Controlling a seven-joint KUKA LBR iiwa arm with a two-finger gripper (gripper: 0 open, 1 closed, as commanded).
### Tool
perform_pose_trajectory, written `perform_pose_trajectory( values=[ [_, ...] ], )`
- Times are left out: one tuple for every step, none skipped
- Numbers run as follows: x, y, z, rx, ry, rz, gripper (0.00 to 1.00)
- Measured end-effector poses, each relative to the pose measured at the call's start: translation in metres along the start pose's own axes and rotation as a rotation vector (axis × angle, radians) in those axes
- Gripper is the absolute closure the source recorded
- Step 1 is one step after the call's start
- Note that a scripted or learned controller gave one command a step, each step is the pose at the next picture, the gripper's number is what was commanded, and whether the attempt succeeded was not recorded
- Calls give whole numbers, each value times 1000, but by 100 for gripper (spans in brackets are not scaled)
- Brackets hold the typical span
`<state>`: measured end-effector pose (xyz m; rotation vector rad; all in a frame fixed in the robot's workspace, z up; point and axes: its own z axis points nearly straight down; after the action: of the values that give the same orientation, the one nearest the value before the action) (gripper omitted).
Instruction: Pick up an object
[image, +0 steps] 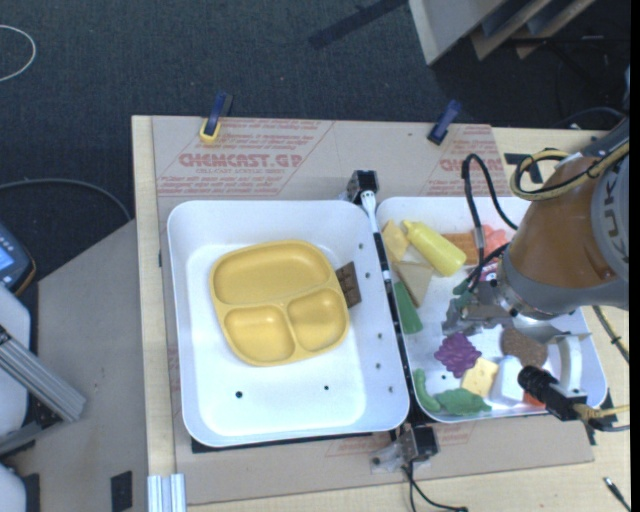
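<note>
Hovering gripper (462, 318) over right bin (590, 385), purple grapes (457, 352) at its 6 o'clock (finger state unclear), yellow tray (277, 300) in left bin (200, 370).

My arm (570, 240) runs off the right edge, hiding part of the right bin (425, 405); fingertips perhaps lost among toys.

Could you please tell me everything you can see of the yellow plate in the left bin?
The yellow plate looks like matte plastic, rounded, with three compartments: one wide above, two smaller below. It lies flat, right way up, slightly turned, in the upper middle of the left bin. A small brown block touches its right edge.
</note>
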<state>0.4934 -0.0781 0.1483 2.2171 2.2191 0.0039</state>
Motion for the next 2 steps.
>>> perform_pose_trajectory(
  values=[
    [5, 6, -45, -1, 0, -1, 100],
    [5, 7, -78, 0, 0, 0, 100]
  ],
)
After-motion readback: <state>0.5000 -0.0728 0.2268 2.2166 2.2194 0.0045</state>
